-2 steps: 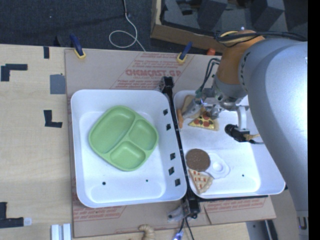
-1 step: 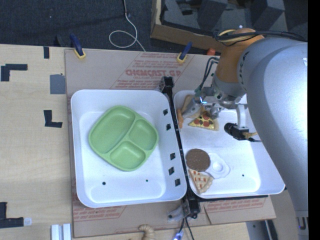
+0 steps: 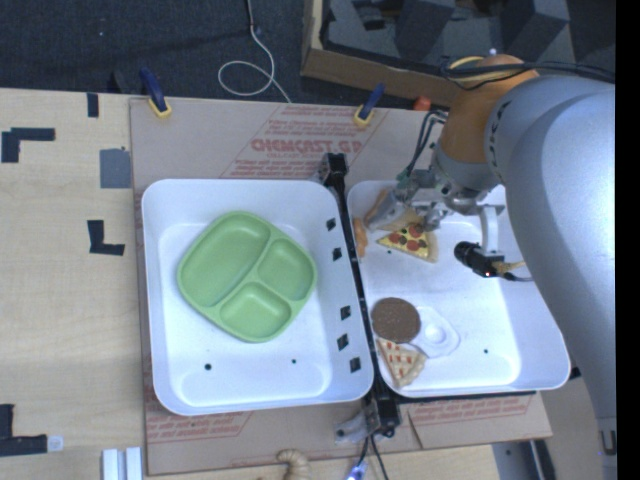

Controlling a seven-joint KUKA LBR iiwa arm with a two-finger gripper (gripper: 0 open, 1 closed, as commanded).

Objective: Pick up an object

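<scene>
Waffle piece: toy waffle wedge (image 3: 402, 362) at the near edge of the right bin (image 3: 520, 363), the item lowest in view, close to the divider between the bins.
Cookie: round brown disc (image 3: 396, 318) just above the waffle piece, beside a small clear lid-like piece (image 3: 437, 335); the two look close or touching, cannot tell which.
Left bin: white bin (image 3: 170, 368) holding a green divided plate (image 3: 248, 275), lying flat and slightly turned.
Pizza slice: toy slice (image 3: 411, 239) with red dots, in the far half of the right bin, tip pointing toward the divider.
Orange item: thin orange piece (image 3: 358, 236) against the divider, just left of the pizza slice; identity unclear.
Hand: hand (image 3: 425, 200) low over the far part of the right bin, directly above and just beyond the pizza slice; grip state cannot be made out under the wrist.
Held object: none visible between the grasping parts.
Step in hand (judgement): descent or closing phase of a pick, with the pizza slice the likely target.
Next move (judgement): needs a firm close on the slice's crust edge, then a straight lift clear of the bin wall.
Risk (judgement): flat slice may slip out or be pushed toward the divider.
Tabletop: cardboard sheet (image 3: 290, 138) under both bins, clamped at the far edge.
</scene>
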